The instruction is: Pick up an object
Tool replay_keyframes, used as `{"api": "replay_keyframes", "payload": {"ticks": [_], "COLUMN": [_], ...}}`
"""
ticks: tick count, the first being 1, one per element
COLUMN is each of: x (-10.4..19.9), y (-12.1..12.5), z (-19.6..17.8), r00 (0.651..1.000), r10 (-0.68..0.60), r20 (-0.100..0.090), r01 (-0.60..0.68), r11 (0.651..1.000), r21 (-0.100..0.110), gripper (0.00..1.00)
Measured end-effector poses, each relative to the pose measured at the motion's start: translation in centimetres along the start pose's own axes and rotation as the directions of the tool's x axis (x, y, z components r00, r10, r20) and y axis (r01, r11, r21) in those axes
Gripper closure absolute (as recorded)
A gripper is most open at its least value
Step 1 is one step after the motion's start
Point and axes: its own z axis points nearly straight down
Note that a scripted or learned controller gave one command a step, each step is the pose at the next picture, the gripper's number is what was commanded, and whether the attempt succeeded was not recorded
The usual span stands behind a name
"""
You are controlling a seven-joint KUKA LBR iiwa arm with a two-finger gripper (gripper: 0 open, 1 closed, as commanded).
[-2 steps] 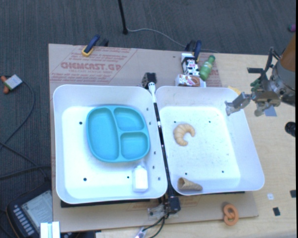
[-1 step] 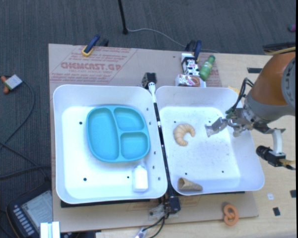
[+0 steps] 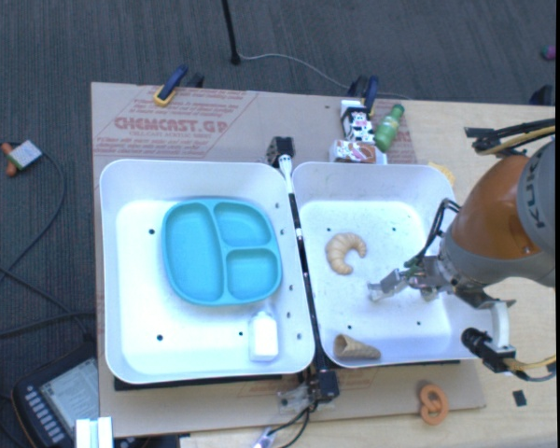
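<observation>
1. two shallow white bins sit side by side on a brown board: the left bin [image 3: 131,334] and the right bin [image 3: 392,180], their inner walls touching along the middle.
2. arm [image 3: 504,222], grey with an orange band, enters from the right over the right bin's right edge.
3. blue plate [image 3: 221,250], light blue with three compartments, lies flat in the left bin.
4. gripper [image 3: 385,289], low over the right bin's floor, right of centre; whether its fingers are spread or pressed together cannot be told, and nothing is seen between them.
5. croissant [image 3: 344,251], pale tan, curved like a crescent, lies near the right bin's centre, up and left of the gripper and apart from it.
6. white bottle [image 3: 263,335], small, lies near the left bin's front right corner, just below the plate.
7. cone [image 3: 356,348], tan, lies at the right bin's front edge.
</observation>
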Motion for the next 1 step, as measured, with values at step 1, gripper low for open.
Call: {"api": "replay_keyframes", "payload": {"ticks": [1], "x": [-0.16], "y": [0.08], "z": [-1.01], "r00": [1.0], "r10": [0.001], "r20": [0.003], "r01": [-0.001], "r11": [1.0], "r21": [-0.002], "gripper": [1.0]}}
